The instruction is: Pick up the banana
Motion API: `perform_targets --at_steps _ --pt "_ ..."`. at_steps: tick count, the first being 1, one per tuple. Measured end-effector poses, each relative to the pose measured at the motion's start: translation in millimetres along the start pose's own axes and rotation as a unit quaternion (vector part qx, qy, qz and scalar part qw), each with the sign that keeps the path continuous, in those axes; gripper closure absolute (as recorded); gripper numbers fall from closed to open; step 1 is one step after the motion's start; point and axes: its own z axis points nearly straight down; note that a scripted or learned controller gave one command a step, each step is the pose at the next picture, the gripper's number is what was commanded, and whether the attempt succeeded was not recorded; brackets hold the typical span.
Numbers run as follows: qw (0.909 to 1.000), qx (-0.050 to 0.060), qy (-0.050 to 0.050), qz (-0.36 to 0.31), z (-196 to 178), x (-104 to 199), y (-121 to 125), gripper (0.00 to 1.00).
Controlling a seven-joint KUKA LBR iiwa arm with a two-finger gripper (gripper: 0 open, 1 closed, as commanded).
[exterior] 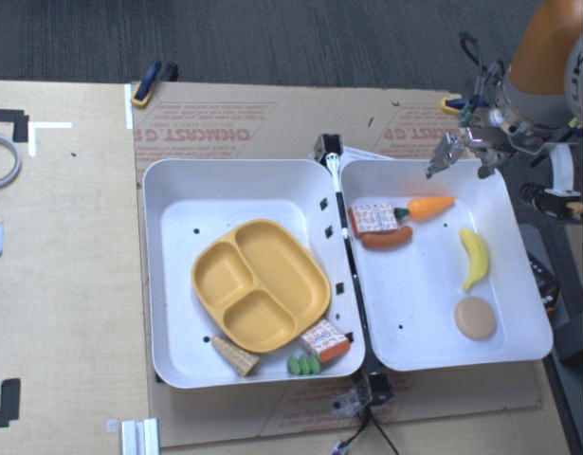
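Observation:
The yellow banana [473,259] lies lengthwise near the right wall of the right bin [419,297], with nothing touching it. My gripper [460,167] hangs over that bin's far edge, well behind the banana and a little to its left. Its two fingers [435,167] stand apart, open, with nothing between them. The arm's orange band [549,36] sits above it at the upper right.
An orange carrot [429,207], a small carton [372,218] and a sausage [387,239] lie just below the gripper. A round beige biscuit [475,318] rests near the banana's front end. The left bin [168,254] holds a yellow divided plate [261,284] and small food pieces.

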Motion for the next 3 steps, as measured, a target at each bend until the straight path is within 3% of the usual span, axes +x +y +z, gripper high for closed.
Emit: perform_targets --at_steps 1,2,3 --pt "0.9999 0.0 0.0 -0.011 93.3 -22.6 -55.2 0.0" --pt "0.9707 -0.002 -0.001 -0.24 119.8 -44.6 -76.2 0.0" --pt "0.969 -0.001 0.0 -0.247 120.6 -53.2 -157.7 0.0"
